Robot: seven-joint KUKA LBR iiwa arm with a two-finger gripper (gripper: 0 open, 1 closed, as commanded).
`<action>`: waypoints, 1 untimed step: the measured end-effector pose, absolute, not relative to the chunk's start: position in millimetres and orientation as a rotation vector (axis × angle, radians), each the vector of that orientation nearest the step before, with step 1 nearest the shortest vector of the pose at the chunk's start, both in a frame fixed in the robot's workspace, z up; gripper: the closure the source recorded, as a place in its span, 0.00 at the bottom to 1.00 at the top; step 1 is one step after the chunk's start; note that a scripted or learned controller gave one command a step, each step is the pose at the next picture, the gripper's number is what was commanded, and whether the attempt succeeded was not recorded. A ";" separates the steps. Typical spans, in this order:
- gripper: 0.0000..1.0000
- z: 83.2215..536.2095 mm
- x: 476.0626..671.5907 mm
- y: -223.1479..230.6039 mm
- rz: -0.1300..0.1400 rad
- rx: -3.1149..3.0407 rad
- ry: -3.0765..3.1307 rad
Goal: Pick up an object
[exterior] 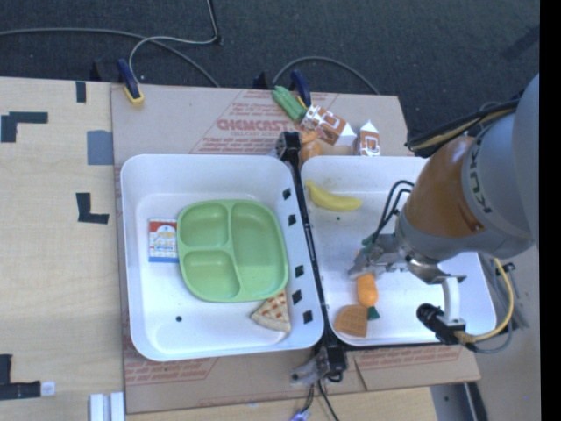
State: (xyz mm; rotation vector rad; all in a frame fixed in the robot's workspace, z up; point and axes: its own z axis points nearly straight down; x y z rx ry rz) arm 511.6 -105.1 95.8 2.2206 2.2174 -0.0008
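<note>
Red print reading "CHEMCAST" runs along the brown cardboard sheet [237, 130] at 12 o'clock of the left bin [131, 235]; the smaller red lines under it are too small to read. Dark letters "KU" stand on the grey arm [491, 191] at 3 o'clock.

Light wooden bench [53, 261] with black tape marks [88, 210], overlaid by a printed cardboard sheet [237, 128]. On the cardboard, side by side and touching along a black clipped seam: left white bin [140, 235] and right white bin [478, 310]. At the cardboard's far edge, a blue and yellow clamp [129, 83], a green clamp [289, 103], and small printed cartons [337, 132] just behind the right bin. Dark carpet [368, 24] with cables [175, 38] beyond the bench.
</note>
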 end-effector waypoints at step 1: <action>1.00 184.9 568.3 -62.4 0.002 2.218 2.223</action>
